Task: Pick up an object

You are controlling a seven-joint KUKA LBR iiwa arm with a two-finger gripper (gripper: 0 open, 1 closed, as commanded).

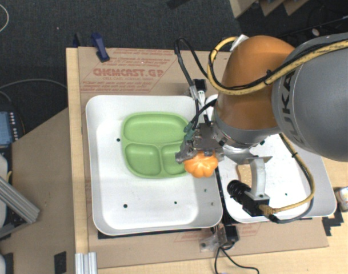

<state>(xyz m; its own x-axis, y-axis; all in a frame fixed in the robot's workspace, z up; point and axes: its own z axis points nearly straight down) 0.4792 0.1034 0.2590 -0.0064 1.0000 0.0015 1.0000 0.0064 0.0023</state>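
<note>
The arm's orange band hides most of the right bin. The gripper, fingers unreadable, hangs at the left bin's right edge, touching an orange pumpkin-like toy beside the green divided plate.

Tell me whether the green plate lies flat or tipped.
Flat. The green plate rests right side up on the left bin's floor, its three compartments facing up. Its right edge is hidden by the gripper and an orange object.

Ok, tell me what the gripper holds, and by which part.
Cannot be told. The gripper sits right over the orange object at the green tray's edge, but a hold isn't visible.
</note>
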